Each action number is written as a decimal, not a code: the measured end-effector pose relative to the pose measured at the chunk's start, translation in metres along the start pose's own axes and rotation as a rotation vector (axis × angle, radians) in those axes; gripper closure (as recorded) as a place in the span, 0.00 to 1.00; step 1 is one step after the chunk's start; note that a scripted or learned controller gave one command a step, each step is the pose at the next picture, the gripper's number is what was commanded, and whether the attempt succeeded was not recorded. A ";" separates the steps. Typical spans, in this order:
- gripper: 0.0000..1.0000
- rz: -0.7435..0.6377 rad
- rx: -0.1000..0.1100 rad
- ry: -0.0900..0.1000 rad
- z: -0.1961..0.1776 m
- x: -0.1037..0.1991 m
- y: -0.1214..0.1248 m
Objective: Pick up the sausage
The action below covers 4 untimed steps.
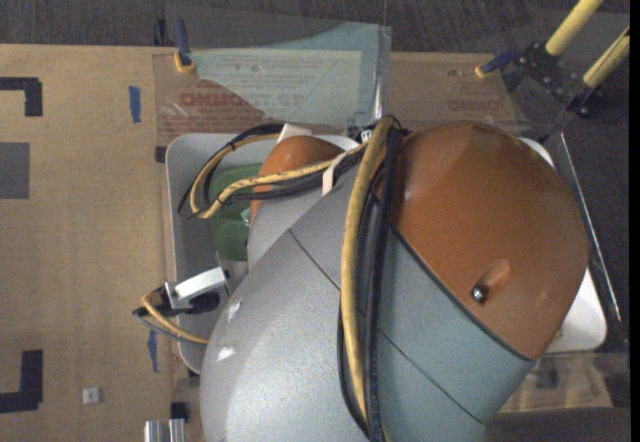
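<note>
The arm (pixel 400 300) covers most of the camera view: its grey body and the big orange band (pixel 480 220) lie over both bins, with a yellow cable (pixel 352 260) running along its length. From under it, at about 9 o'clock from the centre of the view, the left bin (pixel 178 180) shows its white wall and a little of its floor. There I see something green (pixel 232 225), but I cannot say what object it is. A loop of yellow and black cables (pixel 215 185) hangs over this bin, and a small white and black part (pixel 195 290) sticks out at about 8 o'clock, past the bin's edge. The right bin (pixel 590 315) shows just a white corner at about 4 o'clock.

The gripper is hidden below the arm's own body, so I cannot tell its state, or whether it has hold of anything. Where the sausage lies I cannot tell either; the arm covers most of both bin floors.

My judgement is that the arm is reaching down into the left bin, so the step in hand is probably the approach or the grasp itself. The next move calls for a check: lift straight up, clear of the bin walls, so that the camera can show whether the sausage came along.
</note>
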State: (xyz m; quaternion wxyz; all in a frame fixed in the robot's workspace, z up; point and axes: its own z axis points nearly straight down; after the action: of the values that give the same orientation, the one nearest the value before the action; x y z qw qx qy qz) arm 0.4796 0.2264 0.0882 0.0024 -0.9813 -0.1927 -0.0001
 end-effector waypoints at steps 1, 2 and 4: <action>0.00 -0.001 0.006 -0.014 0.002 -0.004 -0.002; 1.00 -0.007 0.003 -0.008 -0.009 -0.002 -0.003; 1.00 -0.561 0.001 -0.004 0.000 0.013 0.008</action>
State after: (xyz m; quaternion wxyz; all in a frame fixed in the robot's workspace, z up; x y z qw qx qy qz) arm 0.4943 0.2237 0.0882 0.0022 -0.8896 -0.4568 0.0014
